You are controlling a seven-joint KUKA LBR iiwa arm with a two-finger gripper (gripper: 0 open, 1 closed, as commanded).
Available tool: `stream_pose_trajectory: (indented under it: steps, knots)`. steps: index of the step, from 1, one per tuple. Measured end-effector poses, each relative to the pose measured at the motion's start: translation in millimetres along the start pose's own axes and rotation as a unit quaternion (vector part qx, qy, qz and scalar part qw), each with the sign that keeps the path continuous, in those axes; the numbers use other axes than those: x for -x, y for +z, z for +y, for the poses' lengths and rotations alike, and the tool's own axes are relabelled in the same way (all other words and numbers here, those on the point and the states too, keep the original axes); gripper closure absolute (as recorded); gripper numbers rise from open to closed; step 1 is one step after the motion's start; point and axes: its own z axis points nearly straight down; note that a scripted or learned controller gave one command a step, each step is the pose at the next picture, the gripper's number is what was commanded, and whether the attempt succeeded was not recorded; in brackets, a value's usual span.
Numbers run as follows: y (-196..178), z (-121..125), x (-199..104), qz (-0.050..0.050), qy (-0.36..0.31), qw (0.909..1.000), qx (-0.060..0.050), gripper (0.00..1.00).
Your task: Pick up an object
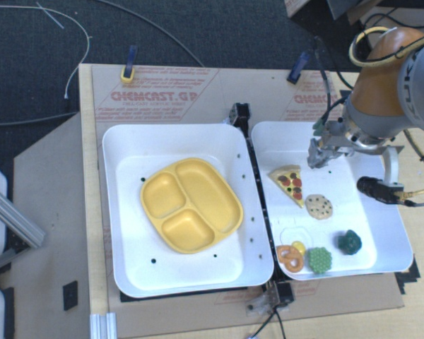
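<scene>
My gripper (324, 154) hangs over the upper part of the right bin (392, 221), up and to the right of a pizza slice (288, 183). Nothing shows between its fingers. Below the slice lies a round cookie (318, 206). Along the bin's near edge sit a pretzel (291, 257), a light green broccoli piece (319, 260) and a dark green toy (350, 242). The arm with its orange band (381, 83) reaches in from the upper right.
The left bin (127, 154) holds a yellow divided tray (191, 204). A black clamp (239, 113) stands between the bins at the back. A black part with a cable (379, 188) overhangs the right bin's right side.
</scene>
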Motion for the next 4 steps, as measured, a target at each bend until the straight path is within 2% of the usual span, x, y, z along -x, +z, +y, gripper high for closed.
stream_pose_trajectory:
  steps: [1,2,3,4]
  knots:
    - [-44.9,2.1,-0.1,0.0,0.0,1.0,0.0,1.0]
    - [-57.9,10.3,-50.2,0.002,-0.002,1.0,-0.002,1.0]
    - [-49.6,26.5,-98.2,0.002,-0.002,1.0,-0.003,1.0]
    - [-62.6,44.0,-151.0,0.002,-0.002,1.0,-0.002,1.0]
